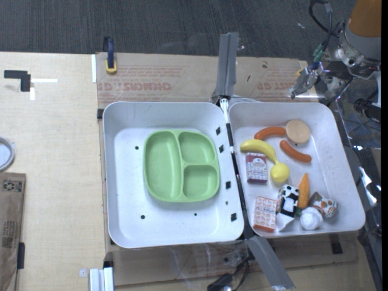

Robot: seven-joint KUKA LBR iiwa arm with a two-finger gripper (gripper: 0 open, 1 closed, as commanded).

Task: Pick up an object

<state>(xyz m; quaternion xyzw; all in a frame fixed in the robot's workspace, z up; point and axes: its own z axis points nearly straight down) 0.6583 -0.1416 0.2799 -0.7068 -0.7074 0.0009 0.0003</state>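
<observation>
The gripper (306, 80) hovers above the far rim of the right bin (345, 156); whether its jaws are apart or together cannot be told. Inside that bin lie a banana (259, 148), two sausages (295, 151), a carrot (303, 190) and small cartons (257, 167).

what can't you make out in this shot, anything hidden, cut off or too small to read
- Gripper, camera view: small and tangled with cables at the bin's far corner, so open or shut is unclear.
- Arm: cut off by the top and right edges.
- Red carton and second carton: print too small to read.
- Black-and-white toy: partly covered by neighbours, shape unclear.
- Tape roll: cut by the left edge.
</observation>
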